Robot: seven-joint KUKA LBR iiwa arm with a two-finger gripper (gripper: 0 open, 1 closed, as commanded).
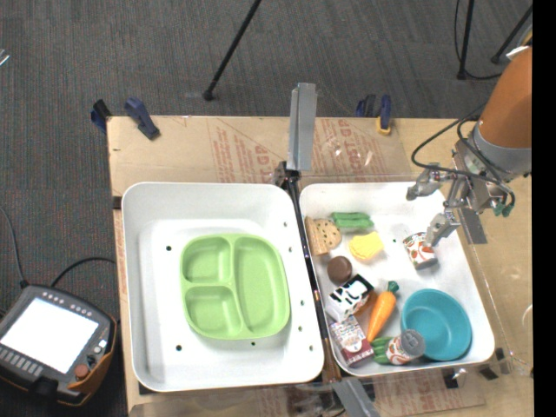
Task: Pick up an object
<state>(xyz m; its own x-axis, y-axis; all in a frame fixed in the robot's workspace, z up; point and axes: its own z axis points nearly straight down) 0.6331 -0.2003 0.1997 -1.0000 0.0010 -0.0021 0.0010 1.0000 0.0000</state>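
My gripper (432, 207) hangs over the right bin (393, 196) near its far right side. It looks open, with one finger (423, 186) toward the back and the other (440, 227) toward the front, and nothing between them. A small red-and-white can (420, 250) lies just below the nearer finger, close to it but not held. Further left in the bin lie a yellow piece (366, 246), green beans (351, 221) and a speckled cracker (322, 233).
The right bin also holds a teal bowl (436, 322), a carrot (380, 314), a brown round piece (340, 268), a black-and-white carton (349, 294), a brown box (352, 338) and a second can (405, 346). A green divided plate (234, 285) lies in the left bin (148, 224).
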